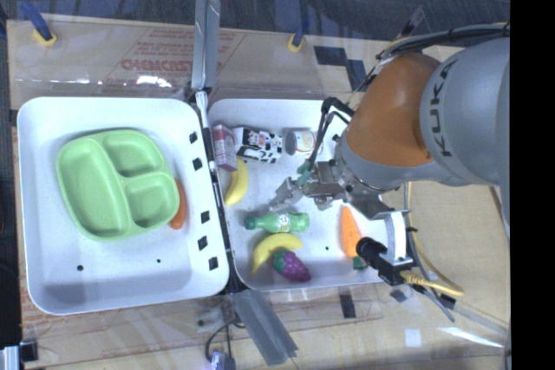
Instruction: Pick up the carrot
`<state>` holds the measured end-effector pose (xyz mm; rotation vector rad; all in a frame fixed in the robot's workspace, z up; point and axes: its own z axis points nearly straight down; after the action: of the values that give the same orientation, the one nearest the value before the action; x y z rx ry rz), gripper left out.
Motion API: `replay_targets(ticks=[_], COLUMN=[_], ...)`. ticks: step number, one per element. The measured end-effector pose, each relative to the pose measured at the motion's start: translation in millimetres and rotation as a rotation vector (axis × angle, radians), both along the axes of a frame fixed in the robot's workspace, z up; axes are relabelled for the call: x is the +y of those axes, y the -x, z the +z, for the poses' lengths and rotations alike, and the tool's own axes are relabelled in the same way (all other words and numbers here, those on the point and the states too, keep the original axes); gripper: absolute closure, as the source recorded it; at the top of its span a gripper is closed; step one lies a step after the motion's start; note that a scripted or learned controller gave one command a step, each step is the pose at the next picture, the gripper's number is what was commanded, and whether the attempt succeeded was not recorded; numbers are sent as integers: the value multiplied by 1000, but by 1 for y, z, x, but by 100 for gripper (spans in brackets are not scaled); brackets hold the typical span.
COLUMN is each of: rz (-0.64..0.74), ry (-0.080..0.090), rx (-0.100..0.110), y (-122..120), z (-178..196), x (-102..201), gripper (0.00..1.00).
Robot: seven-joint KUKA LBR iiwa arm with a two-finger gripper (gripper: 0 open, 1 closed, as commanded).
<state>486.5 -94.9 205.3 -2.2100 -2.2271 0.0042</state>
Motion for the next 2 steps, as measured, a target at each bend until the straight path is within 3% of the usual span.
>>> replay_targets(ticks=[1,2], rz=[16,46], ry=[1,4], rx=[-3,-10], y=[8,-8], z=[-4,-100], x=[-93,-116], gripper=[0,0])
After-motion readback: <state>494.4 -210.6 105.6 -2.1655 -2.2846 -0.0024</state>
